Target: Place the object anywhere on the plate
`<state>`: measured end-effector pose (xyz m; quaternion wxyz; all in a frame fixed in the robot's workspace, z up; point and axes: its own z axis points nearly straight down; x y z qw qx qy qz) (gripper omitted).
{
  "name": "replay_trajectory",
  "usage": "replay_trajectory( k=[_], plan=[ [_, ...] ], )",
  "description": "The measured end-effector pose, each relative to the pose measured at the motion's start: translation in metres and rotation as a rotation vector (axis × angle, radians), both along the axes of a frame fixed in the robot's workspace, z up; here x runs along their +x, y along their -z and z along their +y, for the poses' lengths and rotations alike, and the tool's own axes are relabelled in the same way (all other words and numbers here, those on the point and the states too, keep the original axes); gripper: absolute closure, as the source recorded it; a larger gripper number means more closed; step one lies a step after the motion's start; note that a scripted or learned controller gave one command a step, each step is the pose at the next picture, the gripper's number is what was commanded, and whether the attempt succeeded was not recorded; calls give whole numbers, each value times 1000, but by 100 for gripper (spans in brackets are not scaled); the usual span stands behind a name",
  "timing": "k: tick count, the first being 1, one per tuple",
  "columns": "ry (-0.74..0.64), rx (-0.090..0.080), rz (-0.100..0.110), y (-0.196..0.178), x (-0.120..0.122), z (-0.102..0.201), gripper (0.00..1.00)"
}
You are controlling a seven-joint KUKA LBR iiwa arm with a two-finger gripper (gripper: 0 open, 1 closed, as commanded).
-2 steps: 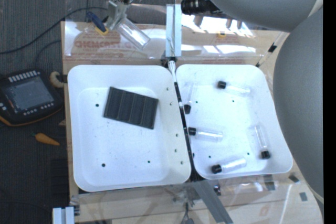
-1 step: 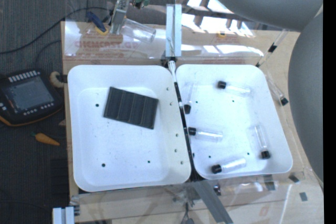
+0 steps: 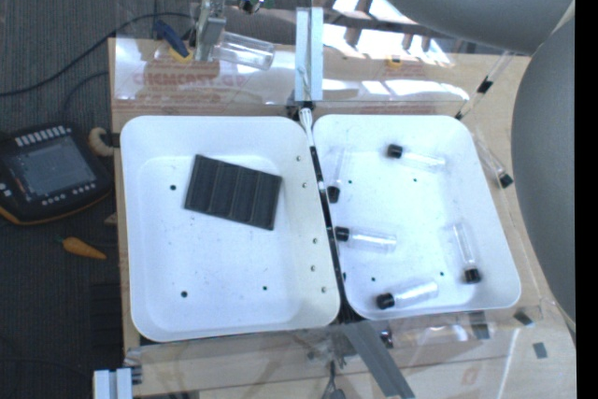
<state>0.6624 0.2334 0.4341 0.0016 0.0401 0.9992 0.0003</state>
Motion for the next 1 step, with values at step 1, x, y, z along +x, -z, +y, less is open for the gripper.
replay_trajectory(
  k=[1],
  plan=[
    [438, 0, 3, 0, -9, 0, 100]
  ],
)
